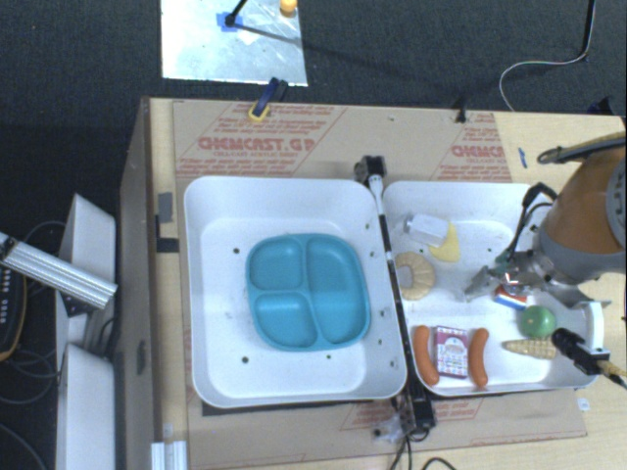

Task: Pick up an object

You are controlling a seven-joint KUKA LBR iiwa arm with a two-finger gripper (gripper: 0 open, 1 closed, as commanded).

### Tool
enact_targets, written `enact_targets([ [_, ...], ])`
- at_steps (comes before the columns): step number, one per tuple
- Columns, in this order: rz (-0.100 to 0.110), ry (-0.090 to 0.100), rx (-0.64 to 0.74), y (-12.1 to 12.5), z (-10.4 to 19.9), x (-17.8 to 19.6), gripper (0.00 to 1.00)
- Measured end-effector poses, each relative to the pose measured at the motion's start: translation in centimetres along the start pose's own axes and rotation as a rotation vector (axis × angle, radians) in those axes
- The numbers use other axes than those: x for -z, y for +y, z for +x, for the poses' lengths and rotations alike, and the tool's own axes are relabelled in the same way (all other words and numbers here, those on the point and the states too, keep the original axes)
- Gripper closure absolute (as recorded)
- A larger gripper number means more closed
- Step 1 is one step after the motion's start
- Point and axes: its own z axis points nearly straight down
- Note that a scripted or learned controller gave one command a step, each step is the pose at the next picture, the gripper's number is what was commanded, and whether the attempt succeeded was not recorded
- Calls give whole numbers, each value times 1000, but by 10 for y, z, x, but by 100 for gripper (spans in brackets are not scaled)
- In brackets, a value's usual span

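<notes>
In the right bin [470,209], my gripper [497,282] hangs low at the right side, under the arm's orange band [578,213]. It sits right over a small red, white and blue item [511,297], partly hiding it. Just below are a green ball [537,320] and a pale corn cone [529,348]. Along the front wall lie two sausages [423,353] [478,357] with a red and white carton [451,351] between them. A round waffle [414,275], a yellow wedge [449,246] and a clear block [426,228] lie to the left.
The left bin [211,262] holds a blue divided plate [307,290]. A black clip [372,170] sits on the divider between the bins at the back. A black part [580,351] juts over the right bin's front right corner.
</notes>
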Motion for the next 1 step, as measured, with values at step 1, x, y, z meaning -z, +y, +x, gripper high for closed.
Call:
enact_targets([
  [1, -2, -1, 3, 50, -28, 0, 0],
])
